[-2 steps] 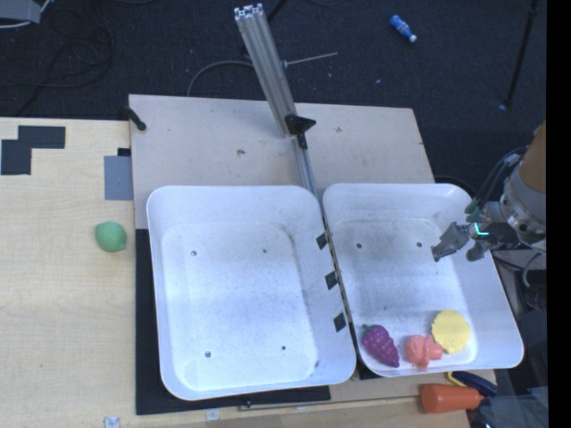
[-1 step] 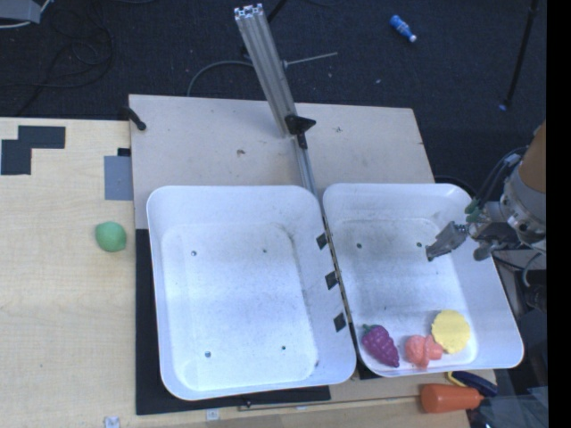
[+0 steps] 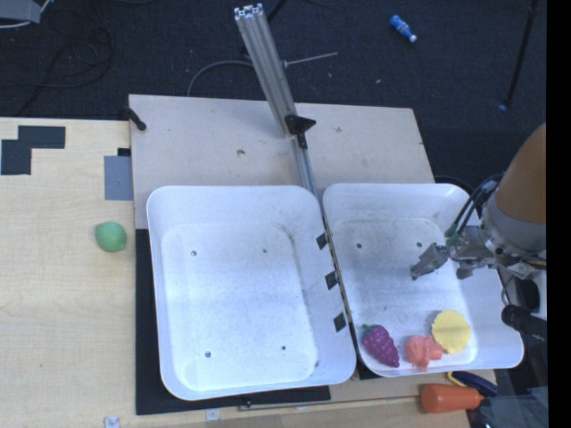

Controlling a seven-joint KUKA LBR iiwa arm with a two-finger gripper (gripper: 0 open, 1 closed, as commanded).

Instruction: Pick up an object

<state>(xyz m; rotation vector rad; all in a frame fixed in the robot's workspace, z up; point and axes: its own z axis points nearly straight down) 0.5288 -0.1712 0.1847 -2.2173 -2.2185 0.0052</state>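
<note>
In the right bin [image 3: 393, 212], three toys lie along the near edge: a purple bunch of grapes [image 3: 380, 344], a pink piece [image 3: 423, 349] and a yellow piece [image 3: 451, 330]. My gripper [image 3: 446, 267] hangs over the right half of this bin, above and behind the yellow piece and apart from all three toys. Its fingers are spread open and nothing sits between them. The arm's orange band [image 3: 526, 181] shows at the right edge.
The left bin [image 3: 232, 208] stands beside the right one. A green ball [image 3: 111, 236] rests on the wooden bench at far left. An orange object [image 3: 451, 397] lies outside the right bin's near edge. A slanted metal rail [image 3: 272, 69] runs behind the bins.
</note>
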